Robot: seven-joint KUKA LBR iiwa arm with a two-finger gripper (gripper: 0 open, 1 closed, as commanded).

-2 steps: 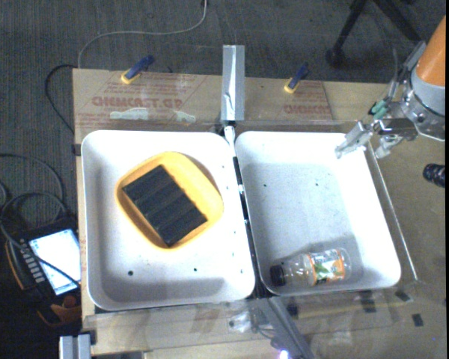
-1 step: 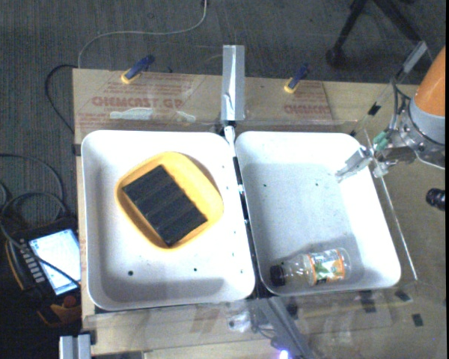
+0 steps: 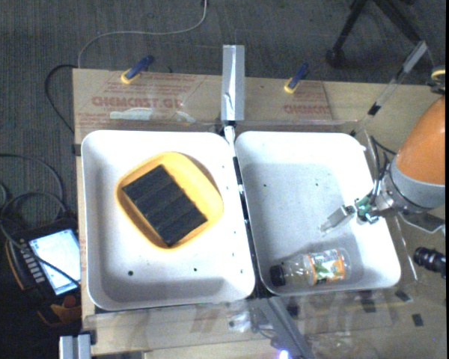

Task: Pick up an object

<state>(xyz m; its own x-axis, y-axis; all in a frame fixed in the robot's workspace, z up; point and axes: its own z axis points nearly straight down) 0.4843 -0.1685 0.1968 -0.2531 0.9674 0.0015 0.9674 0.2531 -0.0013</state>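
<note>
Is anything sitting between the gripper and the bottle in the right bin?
Nothing visible does. The gripper hangs over the right bin near its right wall, and the bottle lies on its side by the near wall, below it in the view, with bare white floor between them.

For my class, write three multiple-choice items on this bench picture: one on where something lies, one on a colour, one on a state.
1. Where does the plastic bottle lie?
A. In the left bin
B. In the right bin, near its front edge
C. On the floor

2. What colour is the dish in the left bin?
A. Yellow
B. Blue
C. Green

3. How does the bottle rest?
A. Upright
B. On its side
C. Gripped by the arm

Answers: 1 B, it lies against the front wall of the right bin. 2 A, the dish's rim is yellow around a dark ribbed block. 3 B, it lies flat, apart from the gripper.
</note>
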